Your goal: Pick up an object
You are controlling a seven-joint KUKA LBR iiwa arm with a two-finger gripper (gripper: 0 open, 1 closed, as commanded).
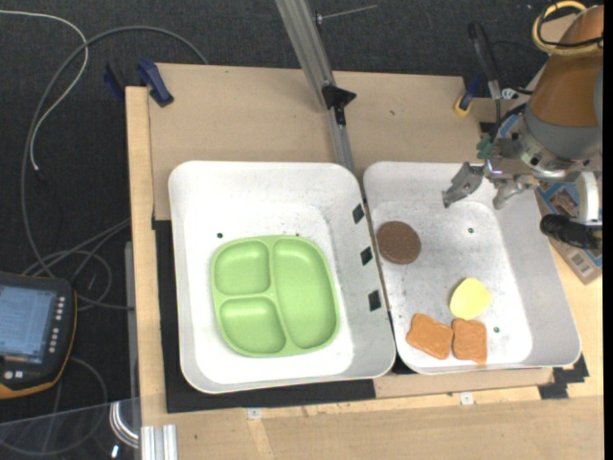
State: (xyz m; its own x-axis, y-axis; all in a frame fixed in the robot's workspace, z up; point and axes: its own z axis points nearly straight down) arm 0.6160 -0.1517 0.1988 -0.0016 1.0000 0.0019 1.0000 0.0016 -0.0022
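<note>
Above the far end of the right bin (536, 257), the gripper (485, 188) is hanging with its two fingers spread apart and nothing between them. The arm (565, 84) is reaching in beside that bin's right wall.

Four candidate objects are lying on the right bin's floor. A brown disc (398, 241) is sitting near the bin's left wall, about midway along it. A yellow piece (470, 298) is resting closer to the near end, and two orange-brown pieces are lying just beside each other at the near rim: the left one (430, 336) and the right one (469, 340), which is close under the yellow piece, possibly touching it.

Left of the right bin, the other bin is holding a green divided plate (275, 295).

Several things could be going wrong from here. All four objects look flat and low, so the fingers may be closing above one or skidding over it. The cluster at the near rim is crowded, so a descent there risks nudging a neighbour or pinching two at once. The disc lies close to the wall, where one finger could be catching the rim. The gripper is well apart from all of them, so any aiming error is carrying through the approach.
</note>
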